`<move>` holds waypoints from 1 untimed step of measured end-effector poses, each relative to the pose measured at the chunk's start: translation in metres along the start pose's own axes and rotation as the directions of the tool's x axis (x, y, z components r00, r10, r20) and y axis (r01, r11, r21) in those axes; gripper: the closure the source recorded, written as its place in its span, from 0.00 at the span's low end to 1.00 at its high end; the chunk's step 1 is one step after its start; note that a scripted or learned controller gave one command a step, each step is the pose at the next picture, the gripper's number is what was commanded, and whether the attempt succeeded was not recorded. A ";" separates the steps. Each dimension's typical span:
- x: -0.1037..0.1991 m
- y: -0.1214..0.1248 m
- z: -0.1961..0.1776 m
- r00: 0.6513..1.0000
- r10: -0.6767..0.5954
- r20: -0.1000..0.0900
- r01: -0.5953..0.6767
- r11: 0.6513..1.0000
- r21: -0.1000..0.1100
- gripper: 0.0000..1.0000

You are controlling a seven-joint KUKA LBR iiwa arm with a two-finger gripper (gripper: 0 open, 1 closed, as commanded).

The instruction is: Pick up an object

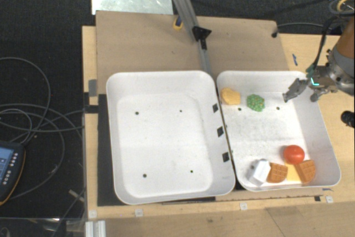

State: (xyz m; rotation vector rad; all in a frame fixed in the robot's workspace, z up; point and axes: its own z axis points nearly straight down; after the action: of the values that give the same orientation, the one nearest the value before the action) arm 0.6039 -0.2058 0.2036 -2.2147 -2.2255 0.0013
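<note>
Hovering above the right bin's (327,144) far edge, the claw (304,90) appears open and empty. Food (294,154) lies well apart, within reach.

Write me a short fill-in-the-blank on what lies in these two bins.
1. The red tomato lies in the ____ bin.
2. The ____ broccoli piece lies beside the yellow piece.
3. The hand hangs over the right bin's ____ corner.

Missing words: right; green; far right
</note>
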 end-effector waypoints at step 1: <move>0.000 0.001 -0.002 1.000 -0.002 0.002 0.002 1.000 -0.003 0.00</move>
State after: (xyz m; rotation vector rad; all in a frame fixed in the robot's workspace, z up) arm 0.6048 -0.2058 0.2059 -2.2149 -2.2302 -0.0004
